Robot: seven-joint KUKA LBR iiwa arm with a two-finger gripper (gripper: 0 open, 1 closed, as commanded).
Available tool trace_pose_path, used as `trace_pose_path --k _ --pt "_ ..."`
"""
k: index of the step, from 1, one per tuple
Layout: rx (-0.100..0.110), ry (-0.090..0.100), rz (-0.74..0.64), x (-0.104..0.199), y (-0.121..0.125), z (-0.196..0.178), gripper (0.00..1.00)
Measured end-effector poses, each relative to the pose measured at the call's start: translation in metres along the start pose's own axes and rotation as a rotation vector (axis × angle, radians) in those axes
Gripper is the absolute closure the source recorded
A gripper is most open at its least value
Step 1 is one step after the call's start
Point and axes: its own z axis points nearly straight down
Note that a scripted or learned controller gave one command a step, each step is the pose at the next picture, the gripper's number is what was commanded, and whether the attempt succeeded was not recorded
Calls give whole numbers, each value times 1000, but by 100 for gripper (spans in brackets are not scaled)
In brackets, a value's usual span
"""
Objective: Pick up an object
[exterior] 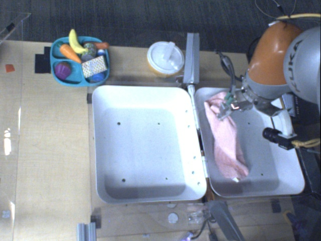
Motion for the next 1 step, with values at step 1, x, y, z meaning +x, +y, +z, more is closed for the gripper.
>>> trace_pose_path --k 1 --pt "-1 -1 -106 -26 16 -18 100"
